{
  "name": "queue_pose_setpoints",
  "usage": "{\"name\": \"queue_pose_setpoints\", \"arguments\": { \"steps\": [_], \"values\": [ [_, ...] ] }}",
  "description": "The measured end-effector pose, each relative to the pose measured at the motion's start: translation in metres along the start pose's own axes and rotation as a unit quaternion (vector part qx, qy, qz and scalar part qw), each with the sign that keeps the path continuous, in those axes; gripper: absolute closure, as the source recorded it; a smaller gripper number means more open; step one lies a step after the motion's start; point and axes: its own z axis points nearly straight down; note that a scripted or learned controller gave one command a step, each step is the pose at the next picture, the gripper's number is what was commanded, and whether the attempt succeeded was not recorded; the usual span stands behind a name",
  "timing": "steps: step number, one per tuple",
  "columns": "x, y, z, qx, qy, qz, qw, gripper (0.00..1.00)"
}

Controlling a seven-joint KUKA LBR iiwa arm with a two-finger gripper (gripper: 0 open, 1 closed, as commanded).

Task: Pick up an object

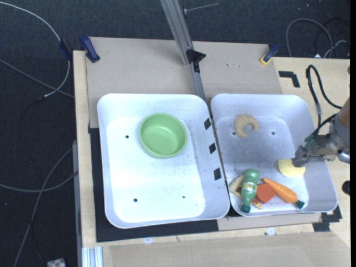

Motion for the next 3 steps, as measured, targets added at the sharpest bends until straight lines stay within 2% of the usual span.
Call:
{"name": "queue_pose_setpoints", "arguments": {
  "steps": [2, 3],
  "values": [
    [0.0, 0.004, -0.124, -0.001, 0.0, -0.002, 1.0, 1.0],
    [0.05, 0.016, -0.128, 0.0, 0.001, -0.004, 1.0, 1.0]
  ]
}}
